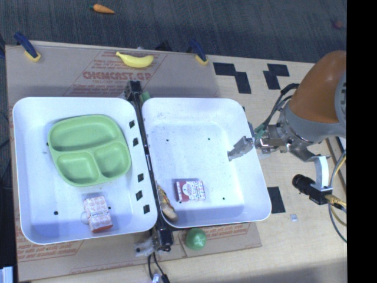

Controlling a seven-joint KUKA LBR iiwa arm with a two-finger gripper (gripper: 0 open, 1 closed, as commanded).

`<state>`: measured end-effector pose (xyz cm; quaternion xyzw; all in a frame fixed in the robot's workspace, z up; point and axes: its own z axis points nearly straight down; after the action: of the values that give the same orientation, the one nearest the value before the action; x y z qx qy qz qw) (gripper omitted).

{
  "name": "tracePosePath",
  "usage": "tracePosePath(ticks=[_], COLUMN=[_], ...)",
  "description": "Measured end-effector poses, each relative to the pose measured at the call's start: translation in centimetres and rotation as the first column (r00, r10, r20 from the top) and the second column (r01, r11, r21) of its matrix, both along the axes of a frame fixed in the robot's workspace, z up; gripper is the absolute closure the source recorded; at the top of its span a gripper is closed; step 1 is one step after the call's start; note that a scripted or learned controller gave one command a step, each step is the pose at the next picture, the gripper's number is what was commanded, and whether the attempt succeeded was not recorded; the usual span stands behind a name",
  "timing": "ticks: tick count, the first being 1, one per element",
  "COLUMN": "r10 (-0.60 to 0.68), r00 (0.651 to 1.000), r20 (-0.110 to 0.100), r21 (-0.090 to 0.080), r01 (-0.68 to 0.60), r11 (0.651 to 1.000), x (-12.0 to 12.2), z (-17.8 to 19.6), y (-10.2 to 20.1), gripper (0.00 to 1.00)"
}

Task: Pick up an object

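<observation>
A small red and white box (189, 190) lies flat near the front of the right bin (194, 117). A brownish object (165, 206) rests against that bin's left wall by the divider. In the left bin (29, 158) sit a green divided plate (89, 149) and a red and white packet (97, 212) in front of it. My gripper (240, 148) hangs over the right bin's right edge, up and to the right of the red and white box, with nothing visibly in it.
A yellow banana (135, 58) lies on the cardboard behind the bins. A green ball (196, 238) sits on the bench in front of the right bin. Blue clamps (27, 46) grip the cardboard's back edge. An orange carrot (103, 8) lies on the floor.
</observation>
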<state>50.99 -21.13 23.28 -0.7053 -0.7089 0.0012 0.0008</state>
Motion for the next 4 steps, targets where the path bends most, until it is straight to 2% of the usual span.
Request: tracePosePath(ticks=[1, 2, 3, 4], r10=[0.003, 0.000, 0.001, 0.002], r00=[1.000, 1.000, 1.000, 1.000], r20=[-0.002, 0.004, 0.003, -0.001], r21=[0.001, 0.001, 0.001, 0.002], r01=[-0.003, 0.000, -0.001, -0.002], r11=[1.000, 1.000, 1.000, 1.000], x=[2.8, 12.6, 14.7, 14.6], z=[-12.2, -6.9, -2.7, -14.2], y=[0.1, 0.1, 0.0, 2.1], gripper=[0.00, 0.00, 0.00, 0.00])
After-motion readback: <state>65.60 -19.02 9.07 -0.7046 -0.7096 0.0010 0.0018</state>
